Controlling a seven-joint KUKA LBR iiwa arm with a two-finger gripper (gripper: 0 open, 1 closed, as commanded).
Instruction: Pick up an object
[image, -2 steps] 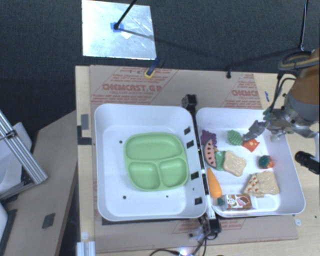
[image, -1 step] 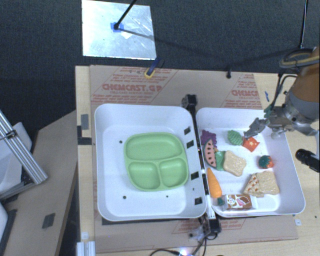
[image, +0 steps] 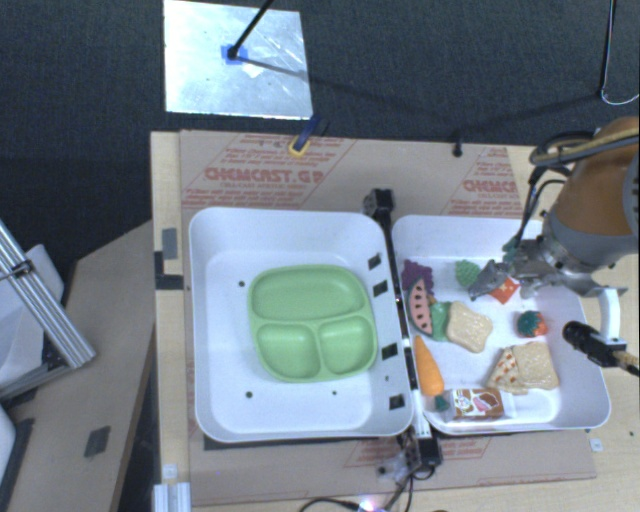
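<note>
You're at the approach step: gripper (image: 492, 281) sits low in the right bin (image: 580, 400), just beside the orange toy (image: 506, 291) near the green piece (image: 468, 271). Can't tell its opening. Next, centre over the orange toy before closing.

One fixed camera looks down aslant on both white bins (image: 300, 225).

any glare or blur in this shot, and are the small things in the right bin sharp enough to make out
Camera view: even, soft light, faint shadows. The metal sheet at the top glares. The green tray is crisp; the carrot and toast read clearly, but the gripper and arm look slightly soft, so its fingers are hard to judge.
</note>
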